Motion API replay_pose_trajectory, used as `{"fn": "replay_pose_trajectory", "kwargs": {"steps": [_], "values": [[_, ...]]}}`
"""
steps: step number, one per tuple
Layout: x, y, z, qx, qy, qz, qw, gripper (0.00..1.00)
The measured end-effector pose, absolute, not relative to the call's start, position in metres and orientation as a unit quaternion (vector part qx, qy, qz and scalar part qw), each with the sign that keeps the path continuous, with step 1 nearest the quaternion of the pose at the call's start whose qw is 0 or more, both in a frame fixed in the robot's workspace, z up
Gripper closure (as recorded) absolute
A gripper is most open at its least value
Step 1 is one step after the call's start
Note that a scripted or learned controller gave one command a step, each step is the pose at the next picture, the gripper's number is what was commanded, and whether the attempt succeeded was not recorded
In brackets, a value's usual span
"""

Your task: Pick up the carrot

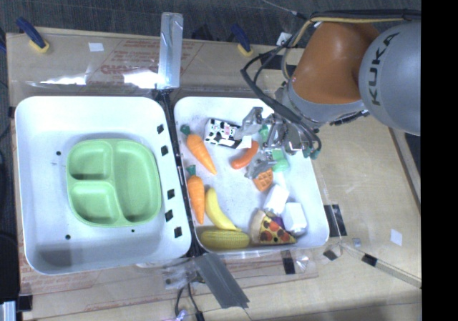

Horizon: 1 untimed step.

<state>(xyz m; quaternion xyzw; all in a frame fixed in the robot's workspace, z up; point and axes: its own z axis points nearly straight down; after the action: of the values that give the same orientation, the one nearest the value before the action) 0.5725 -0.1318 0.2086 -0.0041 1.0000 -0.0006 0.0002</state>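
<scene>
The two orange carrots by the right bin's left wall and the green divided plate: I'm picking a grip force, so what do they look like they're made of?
Upper orange carrot with green stub and lower orange carrot: probably moulded plastic toy food, judging by their even colour and smooth, slightly glossy skin. Green three-compartment plate: likely hard plastic, uniform pale green with soft sheen on rounded ridges.

Two bins side by side on worktop [372, 191]. Left bin [36, 169]: divided tray [112, 181] in its middle. Right bin [315, 201]: two carrots [200, 153] [196, 198] along its left wall, one behind the other; banana [217, 211] just right of the nearer carrot; corn cob [224, 239] at front wall; pizza slice [271, 229] right of cob.
</scene>
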Motion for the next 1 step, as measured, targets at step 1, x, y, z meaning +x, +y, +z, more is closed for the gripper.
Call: {"fn": "replay_pose_trajectory", "kwargs": {"steps": [1], "values": [[0.5529, -0.096, 0.1096, 0.037, 0.999, -0.0011, 0.009, 0.0]]}}
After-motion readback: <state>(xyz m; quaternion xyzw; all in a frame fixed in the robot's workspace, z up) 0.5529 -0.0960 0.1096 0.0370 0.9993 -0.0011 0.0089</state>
